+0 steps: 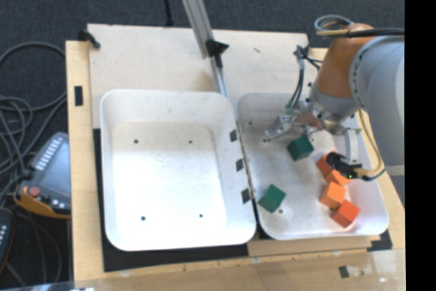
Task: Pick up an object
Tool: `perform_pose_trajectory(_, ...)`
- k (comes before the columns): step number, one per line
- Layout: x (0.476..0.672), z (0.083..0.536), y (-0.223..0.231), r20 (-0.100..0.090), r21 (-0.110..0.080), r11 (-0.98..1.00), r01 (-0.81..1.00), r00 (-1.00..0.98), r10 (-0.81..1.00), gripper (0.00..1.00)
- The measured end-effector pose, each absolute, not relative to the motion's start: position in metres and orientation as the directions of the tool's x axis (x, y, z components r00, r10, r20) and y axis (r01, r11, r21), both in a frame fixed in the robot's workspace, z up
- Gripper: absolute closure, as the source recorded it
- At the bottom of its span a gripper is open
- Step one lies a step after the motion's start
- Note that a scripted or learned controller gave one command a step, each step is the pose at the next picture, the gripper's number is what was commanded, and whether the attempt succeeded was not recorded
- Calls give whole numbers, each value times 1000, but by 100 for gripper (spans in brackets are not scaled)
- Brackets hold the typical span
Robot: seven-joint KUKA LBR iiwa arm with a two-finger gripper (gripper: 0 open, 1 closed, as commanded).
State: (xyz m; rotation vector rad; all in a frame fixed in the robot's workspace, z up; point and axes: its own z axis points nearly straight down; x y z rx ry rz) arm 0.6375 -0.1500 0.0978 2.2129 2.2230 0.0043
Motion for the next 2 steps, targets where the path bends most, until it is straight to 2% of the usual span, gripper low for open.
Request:
perform_pose_trajectory(1, 600, 97, -120, 0, -1, 4, 1000, -4, 1000, 0)
perform_pose_trajectory(2, 568, 97, -135, -2, 0, -2, 1000, 2, 1000, 0)
